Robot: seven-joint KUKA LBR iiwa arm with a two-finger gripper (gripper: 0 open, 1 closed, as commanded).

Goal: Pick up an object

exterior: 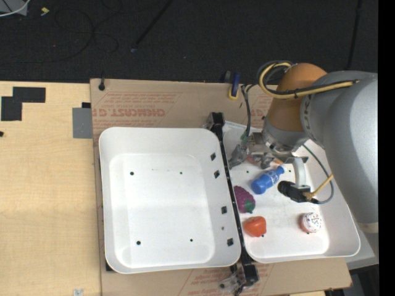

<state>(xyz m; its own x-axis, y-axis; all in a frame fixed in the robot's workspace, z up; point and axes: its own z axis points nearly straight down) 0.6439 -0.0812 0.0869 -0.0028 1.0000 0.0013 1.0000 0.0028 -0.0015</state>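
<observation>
- Nearest me: a brown cardboard sheet (284, 281) sticks out from under both bins, well on the near side of the blue bottle (267, 181).
- Next comes the near rim of the bottle's bin (308, 255), low and rounded.
- Between that rim and the bottle sits a red-orange lump (255, 226).
- A white speckled ball (311, 222) sits at about the same depth, further toward the arm's side than the bottle. Bare white floor separates lump and ball.
- A purple thing (243, 197) with a green end sits just beside the bottle on its near side. It crowds the black-clipped seam (224, 209) where the two bins meet, so there is little room at that wall.
- The bottle itself lies on its side, slantwise, apart from the ball and the lump.
- Just beyond the bottle the gripper (254, 154) hangs low over the bin floor. Whether it is open or closed I cannot tell from here.
- The grey arm (345, 134), with its orange band (290, 97), overhangs the bin's far corner and the whole side away from the seam.
- Across the seam from the bottle is the second bin (105, 196). Its floor is plain white with a few dark dots, the widest open room on the bench.
- Beyond the bottle the cardboard shows red print.
- A blue clamp (233, 86) grips the cardboard's far edge.
- Past the second bin is pale wooden bench top (43, 196) with black and grey patches.
- Farthest off is dark floor (92, 36) with loose cables.
</observation>
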